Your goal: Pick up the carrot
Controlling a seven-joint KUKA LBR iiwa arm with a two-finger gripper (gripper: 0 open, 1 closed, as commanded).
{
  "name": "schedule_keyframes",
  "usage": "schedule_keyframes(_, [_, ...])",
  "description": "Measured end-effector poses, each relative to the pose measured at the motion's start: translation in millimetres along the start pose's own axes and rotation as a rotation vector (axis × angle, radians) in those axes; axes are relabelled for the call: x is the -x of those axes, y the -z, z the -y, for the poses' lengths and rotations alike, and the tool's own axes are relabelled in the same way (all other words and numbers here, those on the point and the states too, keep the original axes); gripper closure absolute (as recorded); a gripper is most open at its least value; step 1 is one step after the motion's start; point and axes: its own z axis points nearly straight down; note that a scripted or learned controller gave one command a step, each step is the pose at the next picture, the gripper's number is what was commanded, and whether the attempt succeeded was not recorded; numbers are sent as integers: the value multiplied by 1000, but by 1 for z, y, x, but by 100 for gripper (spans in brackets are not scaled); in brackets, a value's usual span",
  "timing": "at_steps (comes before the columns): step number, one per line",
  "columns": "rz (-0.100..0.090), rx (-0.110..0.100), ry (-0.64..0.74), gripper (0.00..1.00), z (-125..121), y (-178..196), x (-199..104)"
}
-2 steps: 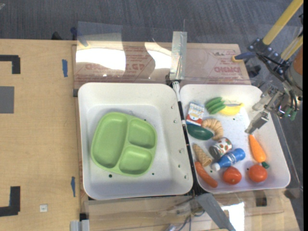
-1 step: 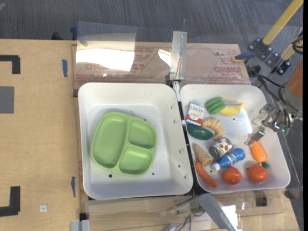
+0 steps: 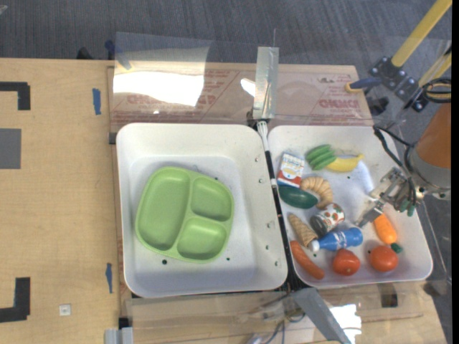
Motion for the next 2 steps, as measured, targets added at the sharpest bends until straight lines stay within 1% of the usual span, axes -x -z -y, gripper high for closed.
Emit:
schedule_keyframes(1, [5,1,3,100,-2,11,1])
schedule_keyframes(2, [-2,2,-188,100,-71,61,-53])
